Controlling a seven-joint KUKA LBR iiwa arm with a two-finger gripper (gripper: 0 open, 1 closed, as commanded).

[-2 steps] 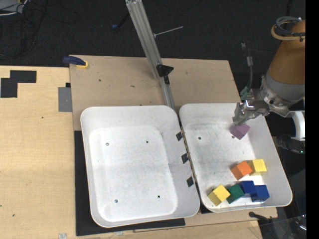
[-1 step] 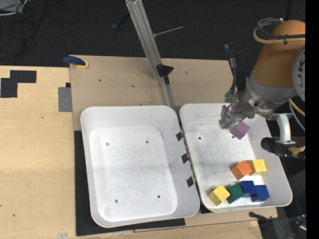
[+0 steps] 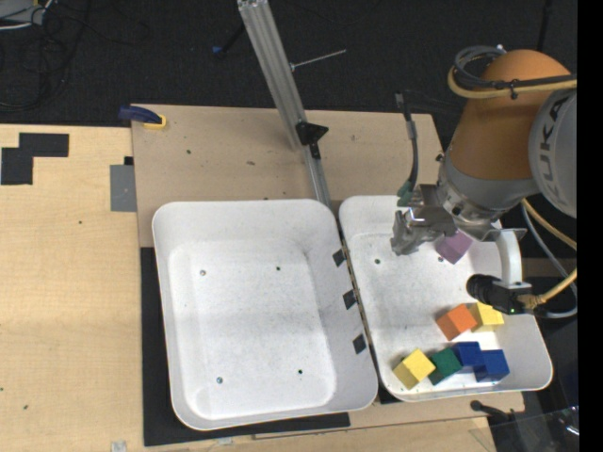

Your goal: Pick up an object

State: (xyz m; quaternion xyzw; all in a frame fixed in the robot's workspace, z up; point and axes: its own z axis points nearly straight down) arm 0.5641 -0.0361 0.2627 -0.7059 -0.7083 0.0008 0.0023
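My gripper (image 3: 412, 234) hangs over the back part of the right bin (image 3: 394, 295), below the arm's grey wrist and orange band. A purple block (image 3: 454, 246) shows just right of the gripper, partly under the wrist; whether it is held or lying on the bin floor cannot be told. Several blocks sit in the bin's front right corner: an orange one (image 3: 458, 320), a yellow one (image 3: 490, 314) beside it, another yellow one (image 3: 413, 368), a green one (image 3: 445, 363) and two blue ones (image 3: 468, 353) (image 3: 491, 365).
The left bin (image 3: 188, 252) lies beside the right one, with black clips (image 3: 349, 298) along the shared rims. A slanted metal rail (image 3: 283, 83) rises behind the bins. Cables and a black connector (image 3: 490, 290) hang at the arm's right.
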